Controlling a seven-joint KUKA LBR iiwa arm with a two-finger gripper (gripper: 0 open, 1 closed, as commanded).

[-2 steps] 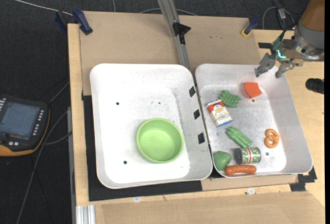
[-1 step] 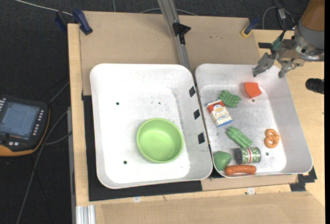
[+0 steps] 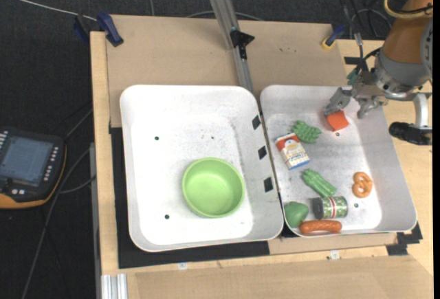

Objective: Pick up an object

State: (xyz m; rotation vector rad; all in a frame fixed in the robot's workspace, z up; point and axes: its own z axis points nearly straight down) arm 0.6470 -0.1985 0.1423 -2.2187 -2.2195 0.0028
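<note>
Dark carpet surrounds a wooden counter point(image 3: 185, 50) bearing two white bins. At the far end of the right bin point(image 3: 392, 174) hangs the gripper point(image 3: 352, 104), its fingers spread apart and grasping nothing; an orange block point(image 3: 337, 121) lies just below its tips. Nearer the camera from the gripper lie a green leafy piece point(image 3: 306, 130), a red-and-white carton point(image 3: 292, 151) whose print is too small to read, a green pickle-like toy point(image 3: 318, 183), a pretzel point(image 3: 362, 184), a small can point(image 3: 330, 207), a green lump point(image 3: 296, 213) and a red sausage point(image 3: 320, 227). Well to the gripper's side, the left bin point(image 3: 144, 126) holds a green bowl point(image 3: 213, 187). An aluminium pole point(image 3: 223, 2) rises between the bins. A handheld pendant point(image 3: 29, 165) lies on the floor.
</note>
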